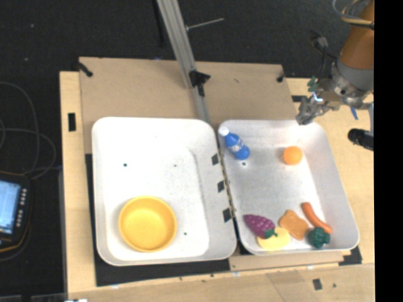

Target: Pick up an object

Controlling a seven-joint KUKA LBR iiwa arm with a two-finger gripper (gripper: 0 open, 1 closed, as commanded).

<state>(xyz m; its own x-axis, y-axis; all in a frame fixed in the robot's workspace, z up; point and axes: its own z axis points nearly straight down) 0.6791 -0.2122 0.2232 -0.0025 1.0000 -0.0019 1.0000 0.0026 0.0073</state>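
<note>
In the right bin (334, 168), six candidates. Orange ball (292, 155) sits alone in the upper part, well apart from the rest. Blue-and-white bottle (235, 145) lies at the bin's upper left corner, just beside the divider between the bins. Along the lower edge there's a cluster: purple grape-like piece (258, 223), yellow piece (274, 240) touching it below, orange-brown bread-like piece (293, 223) just beside that, then a carrot (315, 216) with a green piece (318, 237) at its lower end, near the lower right corner.

Claw (306, 113) hangs at the bin's upper right corner, over the rim area, above and to the right of the orange ball and apart from it. Nothing visible between its tips; too small and dark to tell how far apart they are. Grey arm with orange band (360, 46) runs up from it toward the right edge.

Left bin (126, 143) holds a yellow bowl (147, 223), upright, in its lower left part. Both bins sit side by side on the tan desk (138, 87). A metal pole (179, 36) slants down from the top to the gap between the bins.
</note>
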